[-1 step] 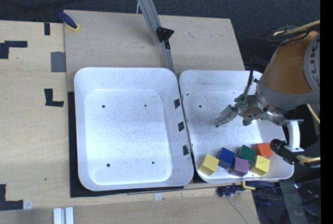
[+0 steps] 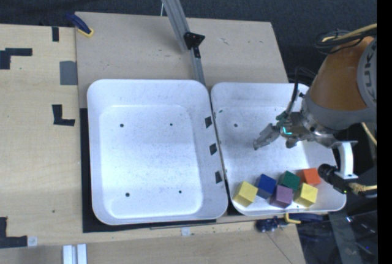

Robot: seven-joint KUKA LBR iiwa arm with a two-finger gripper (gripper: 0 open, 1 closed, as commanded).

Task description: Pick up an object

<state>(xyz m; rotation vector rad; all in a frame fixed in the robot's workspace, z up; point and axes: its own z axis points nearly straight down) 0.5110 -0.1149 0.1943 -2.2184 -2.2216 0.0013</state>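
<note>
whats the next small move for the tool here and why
Probably shift the tool toward the camera view's lower edge, over the blue cube. It hangs above bare floor in the right bin, while the cubes cluster along the bin's near wall, so nothing lies under it to grasp.

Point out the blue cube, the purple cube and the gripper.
blue cube (image 2: 266, 184), camera view, on its top face.
purple cube (image 2: 283, 195), camera view, on its top face.
gripper (image 2: 264, 139), camera view, at the tip of its fingers above the right bin's floor.
</note>
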